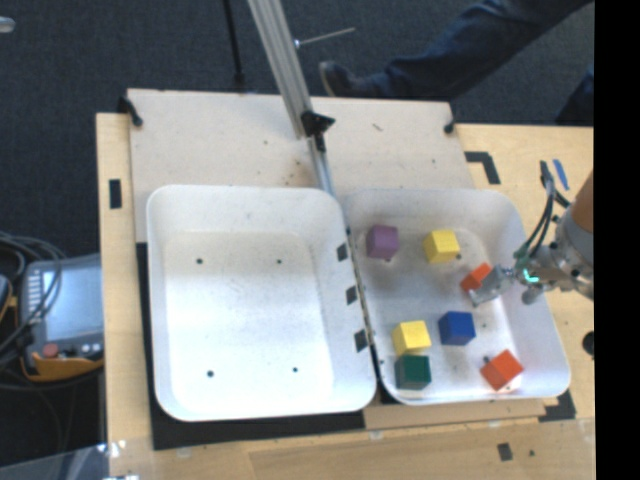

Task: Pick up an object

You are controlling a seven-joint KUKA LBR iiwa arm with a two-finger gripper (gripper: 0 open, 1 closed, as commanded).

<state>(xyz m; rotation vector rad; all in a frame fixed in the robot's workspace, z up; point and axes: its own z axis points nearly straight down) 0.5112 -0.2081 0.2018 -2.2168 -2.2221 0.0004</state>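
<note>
The right bin [497, 206] holds several small blocks: a purple one [382, 240], a yellow one [441, 246], a second yellow one [411, 336], a blue one [456, 328], a green one [412, 371] and an orange-red one [501, 369]. A smaller orange block [475, 275] lies near the bin's right side. My gripper [492, 288] reaches in from the right and sits right against this small orange block, low over the bin floor. Whether the block is inside the gripper is not clear from here.
The left bin [250, 298] lies beside the right one, with a raised rim between them. A slanted metal pole [285, 58] stands behind the bins. A control pendant [60, 313] sits off the bench's left edge. A person's leg [480, 38] is at the back right.
</note>
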